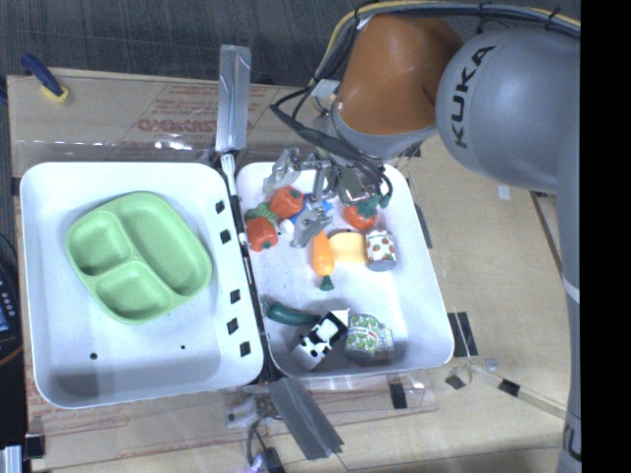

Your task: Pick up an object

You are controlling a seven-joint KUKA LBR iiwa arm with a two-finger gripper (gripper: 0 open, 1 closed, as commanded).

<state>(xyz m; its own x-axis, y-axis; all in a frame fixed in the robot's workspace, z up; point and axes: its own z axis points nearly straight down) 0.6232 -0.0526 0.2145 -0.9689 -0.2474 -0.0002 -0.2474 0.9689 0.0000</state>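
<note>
You're in the approach step: gripper sits low over the far end of the right bin, above the toy cluster. Nothing is seen between the fingers, so count nothing as picked yet. Whether the pincer is apart or together, I cannot tell; the metal parts blur into the toys under them.

Candidate things, all in the right bin: orange-red toy and a second red toy near the far-left corner by the divider wall; red tomato-like toy just right of the gripper; carrot mid-bin, touching a yellow piece; a small patterned block beside that. At the near edge: cow-print toy, green patterned pouch, dark green stem-shaped thing. The left bin carries a green divided plate.

To do this well: pick one toy, not the pile. The cluster under the gripper is tight, so you risk pinching two or shoving one aside. The carrot looks the cleanest target, with bare floor along its near side; line the fingers across its narrow width.

Arm pose: it comes in from the right, the grey link high, the orange band over the bin's far edge, the wrist pointing down at a slight tilt toward the divider.
</note>
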